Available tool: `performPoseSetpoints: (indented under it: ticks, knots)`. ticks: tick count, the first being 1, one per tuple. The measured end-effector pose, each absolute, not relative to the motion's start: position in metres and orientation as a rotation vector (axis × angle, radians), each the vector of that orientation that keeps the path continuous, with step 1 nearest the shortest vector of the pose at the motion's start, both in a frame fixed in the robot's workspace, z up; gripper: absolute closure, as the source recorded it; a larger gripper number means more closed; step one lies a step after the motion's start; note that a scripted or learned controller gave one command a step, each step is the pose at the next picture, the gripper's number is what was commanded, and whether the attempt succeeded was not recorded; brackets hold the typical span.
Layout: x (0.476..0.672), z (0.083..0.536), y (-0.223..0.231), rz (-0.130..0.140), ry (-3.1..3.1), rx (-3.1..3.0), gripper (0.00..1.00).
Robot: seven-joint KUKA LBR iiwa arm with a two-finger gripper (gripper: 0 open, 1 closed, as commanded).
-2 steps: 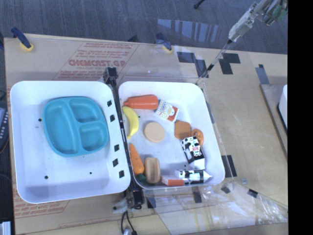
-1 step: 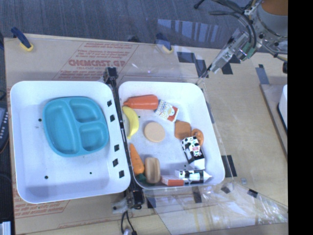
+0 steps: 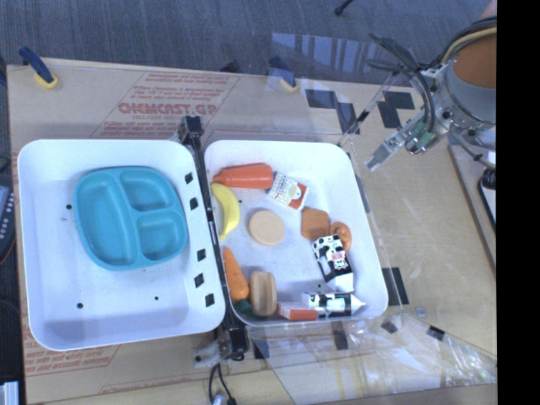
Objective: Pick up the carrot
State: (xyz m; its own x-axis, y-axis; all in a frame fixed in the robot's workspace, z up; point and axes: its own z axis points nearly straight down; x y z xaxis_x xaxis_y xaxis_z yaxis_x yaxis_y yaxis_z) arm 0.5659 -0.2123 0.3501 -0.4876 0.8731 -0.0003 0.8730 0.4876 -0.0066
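Below, the tapered orange carrot (image 3: 234, 275) lies beside a rounded bread slice (image 3: 262, 293).

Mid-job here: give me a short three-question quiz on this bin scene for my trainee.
1. True or false: the carrot lies in the left bin.
2. What lies just above the carrot along the right bin's left wall?
3. The pincer is: A) over the carrot, B) outside the bins near the right bin's top right corner, C) over the blue tray.

Key: 1 false, it is in the right bin; 2 the banana; 3 B.
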Motion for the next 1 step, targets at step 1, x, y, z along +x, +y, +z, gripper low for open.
performPoseSetpoints:
  ticks: [1]
  knots:
    - [0.5097,0.3113,-0.2119,0.01,-2.407,-2.007,1.0]
